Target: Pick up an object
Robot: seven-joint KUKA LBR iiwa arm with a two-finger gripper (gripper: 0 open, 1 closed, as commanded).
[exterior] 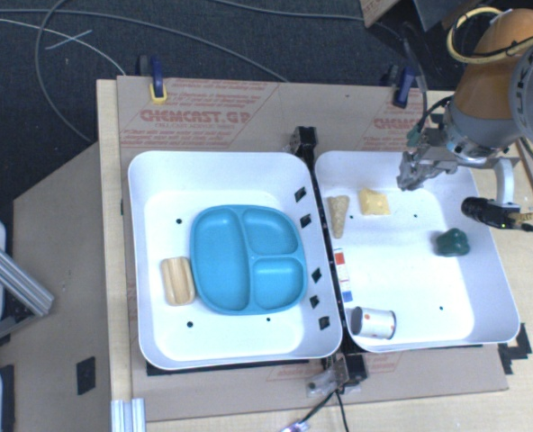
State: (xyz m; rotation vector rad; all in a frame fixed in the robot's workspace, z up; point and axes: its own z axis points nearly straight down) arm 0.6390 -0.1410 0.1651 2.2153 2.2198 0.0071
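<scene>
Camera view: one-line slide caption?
Gripper hovers over the right bin near a yellow block; blue plate in left bin.

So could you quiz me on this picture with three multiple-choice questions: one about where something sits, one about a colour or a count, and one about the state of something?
1. Where does the blue divided plate lie?
A. In the left bin
B. In the right bin
C. On the bench outside the bins

2. How many loose things lie in the right bin?
A. Two
B. Four
C. Seven

3. How does the metal can sit?
A. Upright on its base
B. On its side
C. Clamped in the gripper

Answers:
1. A, since the plate rests in the left bin, beside a tan block.
2. B, since there is a tan wedge, a yellow piece, a green lump and the can.
3. B, since the can lies lengthwise by the bin's near rim, far from the gripper.
</scene>
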